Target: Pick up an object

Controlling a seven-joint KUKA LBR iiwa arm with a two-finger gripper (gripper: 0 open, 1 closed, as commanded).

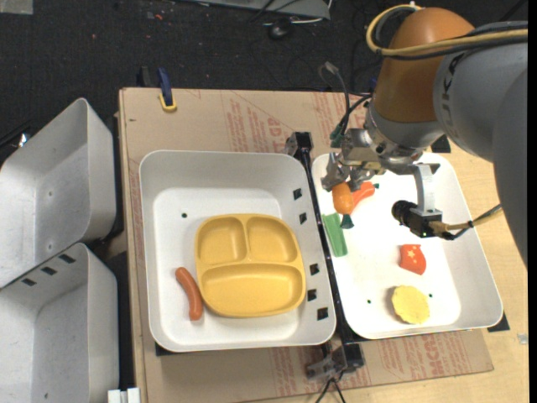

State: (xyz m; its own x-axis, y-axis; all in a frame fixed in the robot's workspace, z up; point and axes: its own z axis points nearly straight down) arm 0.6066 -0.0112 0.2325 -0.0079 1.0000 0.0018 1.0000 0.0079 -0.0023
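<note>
Two white bins [226, 170] on a cardboard-covered bench [226, 112]; gripper [351, 183] state unclear, dark floor [84, 23] behind.

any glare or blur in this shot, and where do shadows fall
Camera view: sharp overall, with even light. A soft highlight sits on the arm's orange band. The yellow tray casts a faint shadow in the left bin; the floor behind is dark.

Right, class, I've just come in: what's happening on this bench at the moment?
The grey arm's gripper is down in the right bin, right over an orange carrot-like toy near its left wall. A green piece, a red piece and a yellow piece lie loose there. The left bin holds a yellow divided plate and a sausage.
</note>
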